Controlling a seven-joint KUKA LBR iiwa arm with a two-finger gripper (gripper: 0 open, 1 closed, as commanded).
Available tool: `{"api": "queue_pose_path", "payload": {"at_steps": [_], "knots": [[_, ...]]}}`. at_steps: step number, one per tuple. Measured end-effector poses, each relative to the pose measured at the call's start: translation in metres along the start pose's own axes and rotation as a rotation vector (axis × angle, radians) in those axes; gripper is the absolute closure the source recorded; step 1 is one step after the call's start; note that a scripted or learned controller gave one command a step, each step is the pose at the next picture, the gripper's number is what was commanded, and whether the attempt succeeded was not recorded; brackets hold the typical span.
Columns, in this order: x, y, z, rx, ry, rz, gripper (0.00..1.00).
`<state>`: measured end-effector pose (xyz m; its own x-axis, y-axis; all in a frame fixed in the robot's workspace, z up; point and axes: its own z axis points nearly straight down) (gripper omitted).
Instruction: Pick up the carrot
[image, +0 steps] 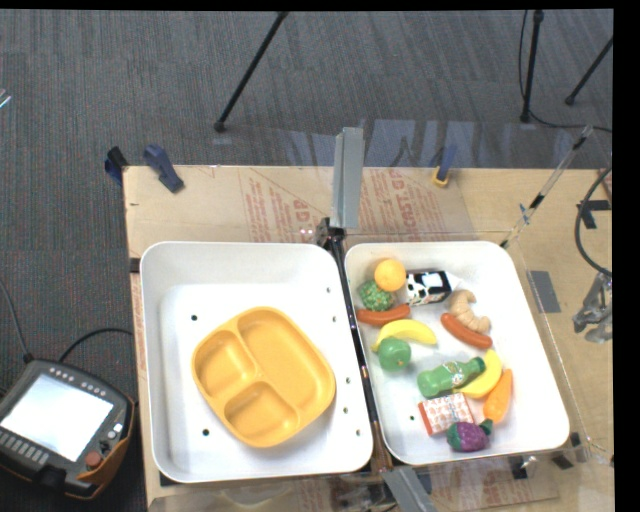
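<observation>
The gripper (594, 312) shows as a grey shape at the right edge, outside the right bin (545, 352), and whether it is clenched or released cannot be told. The carrot (499, 395) lies left of it and nearer the camera, well apart from it, inside the right bin near the right wall. The carrot touches 1 banana (489, 373), with the purple grapes (468, 436) just beyond it and the yellow 3-compartment plate (262, 374) far left in the other bin (160, 300).

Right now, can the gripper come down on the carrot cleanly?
Probably yes, but it's tight. The carrot lies uncovered near the right bin's right wall, but a banana presses against its left side, so the fingers may catch that too.
</observation>
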<state>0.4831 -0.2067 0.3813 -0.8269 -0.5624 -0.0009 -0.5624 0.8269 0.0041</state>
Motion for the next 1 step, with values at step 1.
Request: {"api": "queue_pose_path", "payload": {"at_steps": [1], "knots": [[-0.0012, -0.0012, -0.0099, 0.001, -0.004, 0.004, 1.00]]}}
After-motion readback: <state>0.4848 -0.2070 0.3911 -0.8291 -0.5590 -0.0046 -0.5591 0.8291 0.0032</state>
